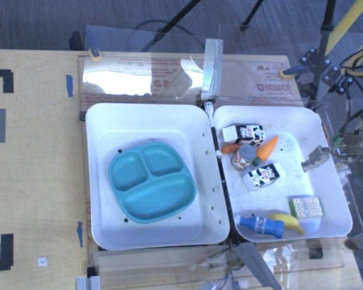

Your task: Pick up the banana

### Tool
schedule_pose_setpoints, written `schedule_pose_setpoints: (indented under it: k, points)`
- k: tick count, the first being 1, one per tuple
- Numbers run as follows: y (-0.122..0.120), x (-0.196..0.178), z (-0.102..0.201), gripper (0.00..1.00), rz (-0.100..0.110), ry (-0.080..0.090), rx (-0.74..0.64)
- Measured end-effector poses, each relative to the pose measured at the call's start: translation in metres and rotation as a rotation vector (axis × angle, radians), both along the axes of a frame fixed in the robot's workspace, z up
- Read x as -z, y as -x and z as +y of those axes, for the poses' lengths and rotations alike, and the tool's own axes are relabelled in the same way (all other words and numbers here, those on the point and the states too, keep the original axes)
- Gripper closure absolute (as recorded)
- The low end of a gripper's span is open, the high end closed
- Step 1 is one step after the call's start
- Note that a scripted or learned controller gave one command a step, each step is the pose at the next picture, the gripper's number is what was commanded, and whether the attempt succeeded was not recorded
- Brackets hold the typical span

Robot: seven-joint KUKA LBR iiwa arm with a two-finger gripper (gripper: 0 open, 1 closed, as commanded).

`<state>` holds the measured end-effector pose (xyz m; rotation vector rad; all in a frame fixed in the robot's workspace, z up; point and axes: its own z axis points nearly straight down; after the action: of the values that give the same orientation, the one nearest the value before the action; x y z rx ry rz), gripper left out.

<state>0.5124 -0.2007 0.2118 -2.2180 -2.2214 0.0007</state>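
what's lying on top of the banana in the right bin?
A blue bottle lies across the left end of the banana, and a green sponge sits against its far side. The banana's left end is covered.

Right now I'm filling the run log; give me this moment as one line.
stage: pre-grasp | pincer: right bin's right edge | banana: right bin's front, against blue bottle, ungrasped | left bin: teal divided plate

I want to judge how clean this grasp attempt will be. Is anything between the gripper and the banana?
The gripper sits at the right bin's right wall. The banana lies near the front edge, touching a blue bottle on its left, with a green-and-yellow sponge close behind it, roughly on the line from the gripper.
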Motion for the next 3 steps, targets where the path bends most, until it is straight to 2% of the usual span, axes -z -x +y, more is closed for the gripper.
schedule_pose_setpoints:
  k: [1, 2, 3]
  points:
    - [0.023, -0.044, -0.024, 0.0, -0.006, 0.004, -0.201]
    - [0.022, -0.054, -0.025, 1.0, -0.01, 0.007, -0.198]
    - [-0.009, -0.2, -0.023, 1.0, -0.007, 0.006, -0.522]
